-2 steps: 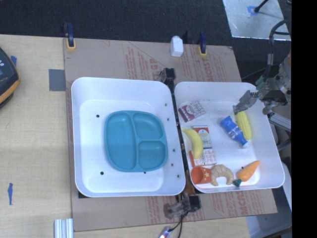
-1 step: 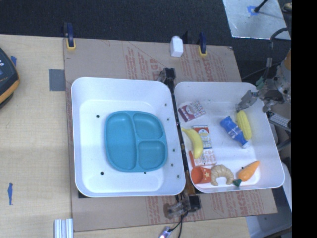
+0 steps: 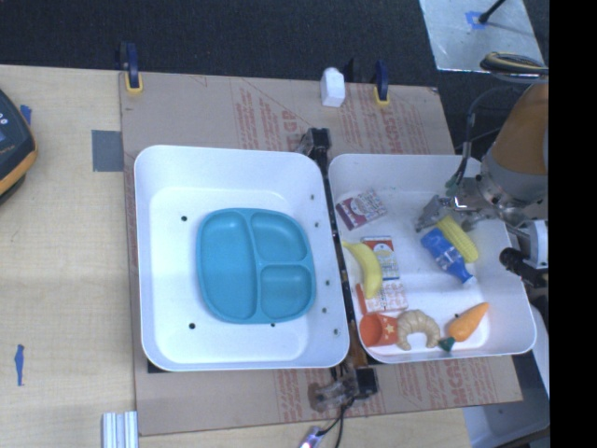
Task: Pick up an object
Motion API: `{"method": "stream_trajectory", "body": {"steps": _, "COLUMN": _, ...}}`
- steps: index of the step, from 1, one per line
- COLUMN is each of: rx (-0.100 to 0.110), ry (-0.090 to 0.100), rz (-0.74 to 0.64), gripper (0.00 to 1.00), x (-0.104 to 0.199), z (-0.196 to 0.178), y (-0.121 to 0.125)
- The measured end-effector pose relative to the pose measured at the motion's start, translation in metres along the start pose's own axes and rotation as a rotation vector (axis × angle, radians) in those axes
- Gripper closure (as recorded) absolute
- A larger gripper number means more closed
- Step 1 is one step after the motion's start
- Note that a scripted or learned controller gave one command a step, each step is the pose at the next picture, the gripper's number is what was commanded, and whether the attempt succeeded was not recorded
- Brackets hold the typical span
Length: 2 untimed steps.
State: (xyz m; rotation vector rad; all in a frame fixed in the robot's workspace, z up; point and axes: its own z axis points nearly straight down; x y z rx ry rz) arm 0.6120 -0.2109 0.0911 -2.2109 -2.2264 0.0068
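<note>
Grey arm [image 3: 519,171] at right edge of frame, upper-middle. Rounded orange band [image 3: 524,124] above wrist, paler grey housing beneath. Thin dark cable looping down left side of wrist. Silvery metal gripper [image 3: 451,213] left of housing, bare angular parts. Black-and-white block lower right, near frame edge.

A pale wooden bench [image 3: 56,278] is being shown across the left and centre of the frame, overlaid by a brown cardboard sheet [image 3: 270,110]. Dark carpeted floor [image 3: 233,12] is being seen along the top, where a light patch [image 3: 471,21] is lying at upper right.
</note>
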Motion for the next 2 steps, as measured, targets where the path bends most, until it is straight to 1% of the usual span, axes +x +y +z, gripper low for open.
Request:
{"method": "stream_trajectory", "body": {"steps": 1, "rx": -0.001, "ry": -0.001, "rz": -0.003, "gripper": 1.0, "x": -0.001, "z": -0.011, "y": 0.001}}
{"method": "stream_trajectory", "body": {"steps": 2, "rx": -0.001, "ry": 0.0, "rz": 0.001, "gripper": 1.0, "x": 0.055, "z": -0.001, "y": 0.004}}
